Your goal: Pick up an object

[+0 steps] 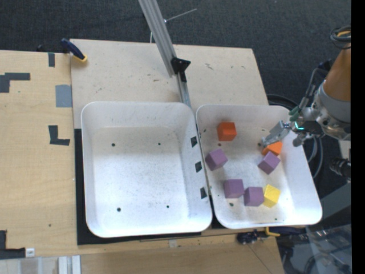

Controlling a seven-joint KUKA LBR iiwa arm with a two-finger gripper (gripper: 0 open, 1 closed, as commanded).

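The gripper [274, 139] sits low in the right bin [296, 207], touching an orange block [274, 148]. Jaw state: cannot tell.

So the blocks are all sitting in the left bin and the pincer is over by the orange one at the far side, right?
Not quite. The camera view shows the blocks in the right bin, not the left bin. The rest holds: the pincer is at the orange block near that bin's far side.
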